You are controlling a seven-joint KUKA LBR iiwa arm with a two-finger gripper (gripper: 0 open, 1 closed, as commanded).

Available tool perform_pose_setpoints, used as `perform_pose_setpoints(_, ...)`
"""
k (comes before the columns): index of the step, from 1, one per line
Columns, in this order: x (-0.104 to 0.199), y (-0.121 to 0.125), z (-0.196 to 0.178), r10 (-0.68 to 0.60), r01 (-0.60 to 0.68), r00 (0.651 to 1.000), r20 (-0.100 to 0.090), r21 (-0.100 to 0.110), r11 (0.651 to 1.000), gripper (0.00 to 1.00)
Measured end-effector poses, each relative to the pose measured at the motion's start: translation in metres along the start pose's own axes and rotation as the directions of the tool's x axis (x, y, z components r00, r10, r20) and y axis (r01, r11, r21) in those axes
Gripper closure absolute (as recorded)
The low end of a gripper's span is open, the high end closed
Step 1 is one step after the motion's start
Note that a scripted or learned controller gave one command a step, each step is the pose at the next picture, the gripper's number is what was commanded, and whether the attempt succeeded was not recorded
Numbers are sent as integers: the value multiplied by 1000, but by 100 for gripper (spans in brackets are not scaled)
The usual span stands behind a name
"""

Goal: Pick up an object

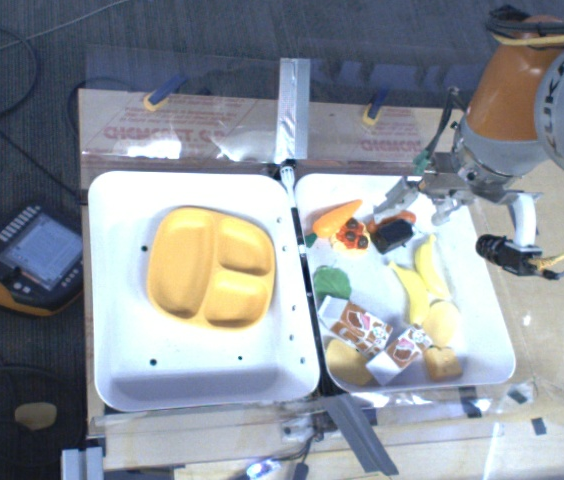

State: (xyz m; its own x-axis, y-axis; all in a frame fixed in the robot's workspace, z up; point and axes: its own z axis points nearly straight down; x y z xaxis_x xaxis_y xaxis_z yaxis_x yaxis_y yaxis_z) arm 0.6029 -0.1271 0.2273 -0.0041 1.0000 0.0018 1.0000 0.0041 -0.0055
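In the camera view your jaws [399,215] hang low in the right bin [492,313]; you cannot tell how they are set. The orange carrot [336,213] lies just left of them, the banana [424,278] just below. Pick one, centre over it, and descend clear of its neighbours.

We see a yellow tray [210,266] in the white left bin [112,298], and a yellow banana [424,280] beside an orange carrot [336,213].
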Motion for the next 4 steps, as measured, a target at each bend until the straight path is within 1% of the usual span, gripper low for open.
perform_pose_setpoints(1, 0, 0, 0, 0, 0, 1000, 0, 0, 1000, 0)
perform_pose_setpoints(2, -9, -15, 74, 123, -123, 992, 3, 1, 992, 0)
perform_pose_setpoints(3, -55, 55, 106, 134, -134, 991, 2, 1, 991, 0)
perform_pose_setpoints(4, -29, 70, 131, -77, 78, 997, 12, -19, 997, 0)
